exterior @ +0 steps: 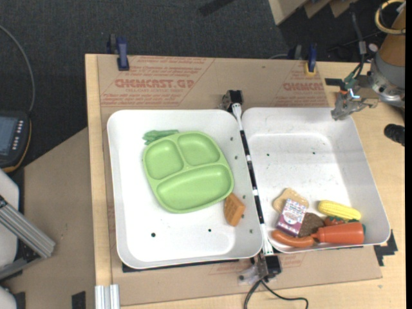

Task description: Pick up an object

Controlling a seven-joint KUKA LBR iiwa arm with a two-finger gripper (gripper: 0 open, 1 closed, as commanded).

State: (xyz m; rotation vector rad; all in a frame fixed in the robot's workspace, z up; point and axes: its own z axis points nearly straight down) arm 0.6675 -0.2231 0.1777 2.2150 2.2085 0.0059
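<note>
The gripper hovers at the right bin's far corner; finger state cannot be told. Nothing is grasped. The toy foods, including carrot and corn, lie well below the fingers. Approach, grasp and lift remain.

Bright, even overhead light; white bins glare softly, shadows are faint, and focus softens slightly toward the edges.

My gripper hangs over the bench's far right corner, my arm reaching in behind it.
</note>
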